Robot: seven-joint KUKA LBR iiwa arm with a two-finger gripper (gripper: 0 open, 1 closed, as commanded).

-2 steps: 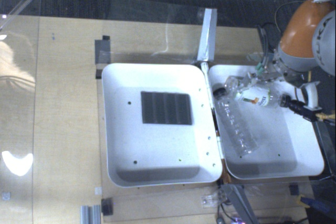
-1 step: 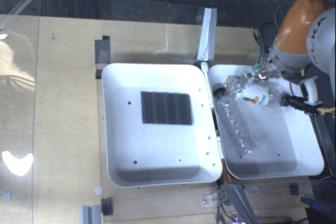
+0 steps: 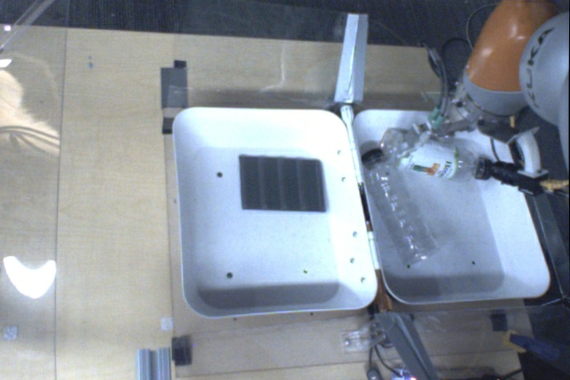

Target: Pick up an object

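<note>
Two shallow white bins sit side by side; in the right white bin (image 3: pixel 499 271) clear crinkled plastic bottles (image 3: pixel 405 209) lie jumbled toward its left wall, with the grey-and-orange arm's gripper (image 3: pixel 445 122) low over them, seemingly reaching for one.

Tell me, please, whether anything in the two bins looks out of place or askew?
In the right bin, two clear plastic bottles lie on their sides: one slants down the left part, another, labelled, lies across the top near the arm. The left bin holds a dark ribbed pad, lying square.
</note>
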